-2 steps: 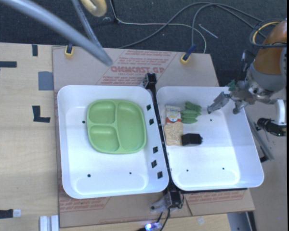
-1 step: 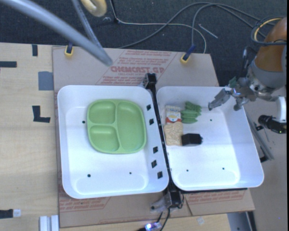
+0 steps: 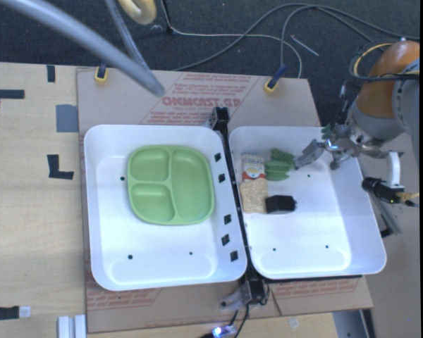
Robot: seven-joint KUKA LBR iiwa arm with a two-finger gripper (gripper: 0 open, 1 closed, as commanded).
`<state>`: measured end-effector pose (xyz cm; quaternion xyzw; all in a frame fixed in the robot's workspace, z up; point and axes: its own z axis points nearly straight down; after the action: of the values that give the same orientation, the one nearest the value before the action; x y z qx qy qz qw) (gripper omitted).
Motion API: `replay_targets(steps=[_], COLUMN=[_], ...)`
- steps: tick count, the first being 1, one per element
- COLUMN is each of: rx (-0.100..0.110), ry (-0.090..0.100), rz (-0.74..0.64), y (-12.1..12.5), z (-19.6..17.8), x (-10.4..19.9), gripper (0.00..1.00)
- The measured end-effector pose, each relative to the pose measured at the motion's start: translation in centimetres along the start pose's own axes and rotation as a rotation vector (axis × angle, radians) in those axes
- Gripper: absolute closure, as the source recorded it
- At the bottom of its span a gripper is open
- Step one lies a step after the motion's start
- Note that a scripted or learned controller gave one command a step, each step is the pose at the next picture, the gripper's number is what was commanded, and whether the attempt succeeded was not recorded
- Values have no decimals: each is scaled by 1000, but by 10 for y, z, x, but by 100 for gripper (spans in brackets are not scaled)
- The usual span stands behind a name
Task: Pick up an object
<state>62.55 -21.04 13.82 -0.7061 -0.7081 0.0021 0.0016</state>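
In the camera view the arm [image 3: 381, 90] comes in from the right, its orange band high at the frame's edge, and its claw [image 3: 304, 157] reaches over the far right part of the right bin [image 3: 352, 259]. The claw points toward the bin's middle. Whether it is wide or narrow cannot be told at this size, and nothing is seen held in it.

Just beside the claw's tip, on the side away from the arm, lies a green toy [image 3: 279, 164] on the bin floor; it looks close to the tip, though contact cannot be judged. A little further from the claw in the same direction lies a flat snack packet [image 3: 253, 183], running along the bin's left wall. Nearer the front of the bench than the claw, and next to the packet, sits a small black block [image 3: 280, 203].

Well apart from the claw, past the divider between the bins, the left bin [image 3: 106, 259] holds a green divided plate [image 3: 171, 185], lying flat with its three compartments up.
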Motion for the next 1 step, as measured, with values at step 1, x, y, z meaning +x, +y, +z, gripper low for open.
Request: replay_targets(steps=[1], rx=[-4], ry=[-2], rz=[0], y=[0], z=[53], x=[1], gripper=[0])
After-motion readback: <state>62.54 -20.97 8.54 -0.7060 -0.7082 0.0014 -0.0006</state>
